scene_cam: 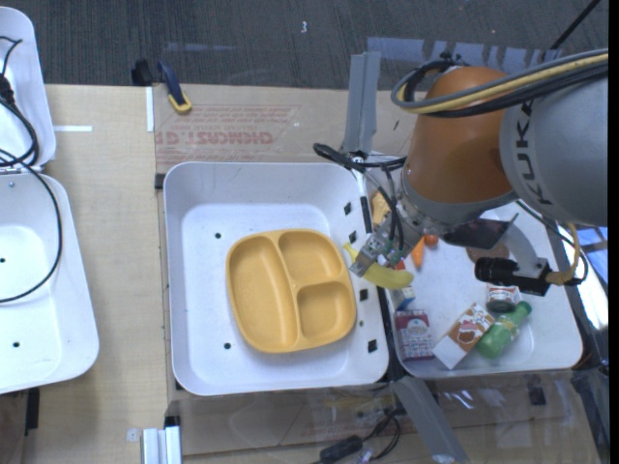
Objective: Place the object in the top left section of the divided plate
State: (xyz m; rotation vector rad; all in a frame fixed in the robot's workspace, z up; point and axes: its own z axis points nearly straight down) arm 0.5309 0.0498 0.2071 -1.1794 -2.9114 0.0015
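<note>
Gripper [372, 259] at bin divider, seemingly clamped on yellow banana-like object [390, 276]. Divided plate [290, 290] lies at its 9 o'clock, unfilled. Carry step; next needs travel toward plate's 11 o'clock section.

right bin [566, 341] partly hidden by arm [503, 133]

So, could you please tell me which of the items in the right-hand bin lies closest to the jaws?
The yellow banana-like piece, right beside the gripper near the divider. The red-and-white carton, snack box and green bottle all lie farther toward the bin's front.
</note>
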